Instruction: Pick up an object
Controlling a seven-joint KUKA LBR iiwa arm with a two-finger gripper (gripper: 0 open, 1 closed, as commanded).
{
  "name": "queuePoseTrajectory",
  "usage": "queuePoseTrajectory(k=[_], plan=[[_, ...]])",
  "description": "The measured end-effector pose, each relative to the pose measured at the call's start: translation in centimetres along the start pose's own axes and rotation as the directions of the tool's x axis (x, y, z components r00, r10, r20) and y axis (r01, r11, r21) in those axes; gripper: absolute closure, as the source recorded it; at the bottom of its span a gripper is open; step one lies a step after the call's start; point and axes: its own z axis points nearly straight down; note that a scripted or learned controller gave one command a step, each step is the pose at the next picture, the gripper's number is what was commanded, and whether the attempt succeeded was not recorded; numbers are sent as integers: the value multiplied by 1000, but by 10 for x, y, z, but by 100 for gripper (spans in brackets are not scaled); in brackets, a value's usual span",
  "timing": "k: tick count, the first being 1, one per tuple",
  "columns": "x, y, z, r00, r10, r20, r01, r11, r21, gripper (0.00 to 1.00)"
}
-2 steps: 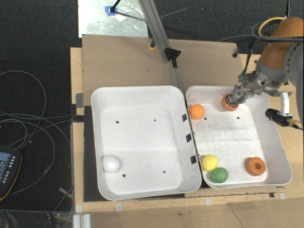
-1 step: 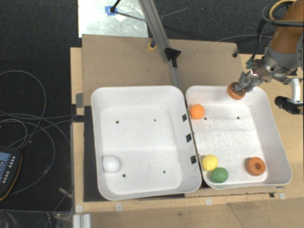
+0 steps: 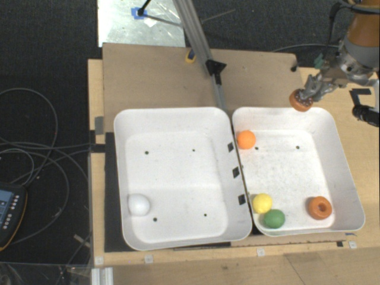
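Orange ring [image 3: 301, 101] hangs at the gripper [image 3: 308, 97], above the right bin's [image 3: 341, 153] rim at about 1 o'clock of that bin, off the floor. Fingers look clamped on the ring's top edge, ring dangling just below them — judged held, though the contact is small and partly blurred.

Arm comes in from 3 o'clock, orange band [image 3: 362, 34] above wrist visible at 2 o'clock of view.

Right bin contents: orange ball [image 3: 246, 139] at 10 o'clock against the dividing wall, yellow ball [image 3: 262, 203] and green ball [image 3: 274, 219] touching at 7 o'clock, second orange ring [image 3: 320, 208] at 5 o'clock, lying flat. Left bin [image 3: 124, 159]: white ball [image 3: 139, 205] at 7 o'clock, alone.

Risks, as judgement:
- Grip seems to be on the ring's edge only; a thin pinch could slip on any jerk or swing, ring falls.
- Ring sits over the bin rim, so a drop could land outside on the bench [image 3: 261, 70] rather than inside.
- Ring could rotate in the fingers and work loose.
- Nothing near enough to collide with; other objects well apart from the gripper.
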Motion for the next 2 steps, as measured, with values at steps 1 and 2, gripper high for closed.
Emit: queuePoseTrajectory(k=[1,2], plan=[[0,1,-12,1000,1,-1,-1,1000,5,100],[44,-6,-7,1000,-2,-3,2,1000,8,100]])
